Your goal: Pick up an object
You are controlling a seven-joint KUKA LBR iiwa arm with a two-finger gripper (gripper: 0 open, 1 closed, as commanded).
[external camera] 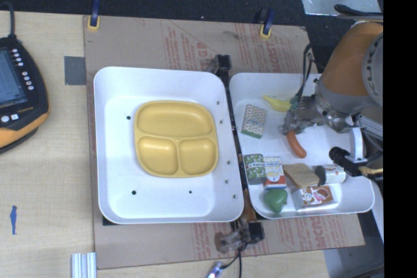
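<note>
The right bin (313,84) holds several small items: a yellow banana-like piece (277,102), a green-and-white packet (254,120), an orange-red sausage-like piece (296,144), a green-labelled box (262,168), a brown slice (300,175), a green pepper-like piece (275,199), a small bottle (330,174) and a red-printed packet (316,196). My gripper (293,124) reaches in from the right and hangs low over the bin, just above the upper end of the orange-red piece and right of the banana piece.
The left bin (111,140) holds a yellow three-compartment tray (176,138). A black-and-orange pendant (16,97) lies at the far left of the bench. Clamps (266,24) pin the cardboard at the back. The arm's grey and orange body (348,78) overhangs the right bin's right side.
</note>
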